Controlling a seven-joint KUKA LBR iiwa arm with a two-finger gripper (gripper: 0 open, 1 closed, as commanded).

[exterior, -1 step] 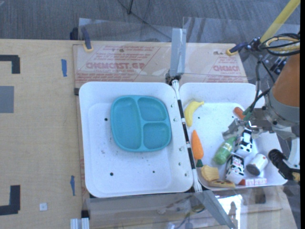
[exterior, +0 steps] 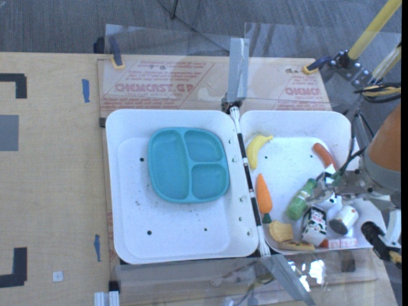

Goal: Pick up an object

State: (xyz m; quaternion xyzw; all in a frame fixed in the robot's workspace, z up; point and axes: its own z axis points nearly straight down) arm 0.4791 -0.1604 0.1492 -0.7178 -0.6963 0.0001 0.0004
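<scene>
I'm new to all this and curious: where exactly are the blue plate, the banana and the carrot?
blue plate (exterior: pixel 189 164), camera view, on the ridge where its three compartments meet.
banana (exterior: pixel 256 149), camera view, middle of its yellow curve.
carrot (exterior: pixel 263 194), camera view, middle of its orange body.

The objects lie in the right bin (exterior: pixel 280 121), mostly toward its 5 o'clock corner. A yellow banana (exterior: pixel 257 149) curves near the bin's 10 o'clock side, beside the divider. An orange carrot (exterior: pixel 263 193) lies lengthwise at 8 o'clock, tip toward 6. A small red-orange sausage-shaped piece (exterior: pixel 322 155) lies tilted at 2 o'clock. A green bottle (exterior: pixel 300 200) lies slanted near the centre. At its 5 o'clock stands a white carton with black patches (exterior: pixel 313 225), touching a white cup on its side (exterior: pixel 345 218). A yellow wedge (exterior: pixel 280 231) lies at 6 o'clock.
</scene>
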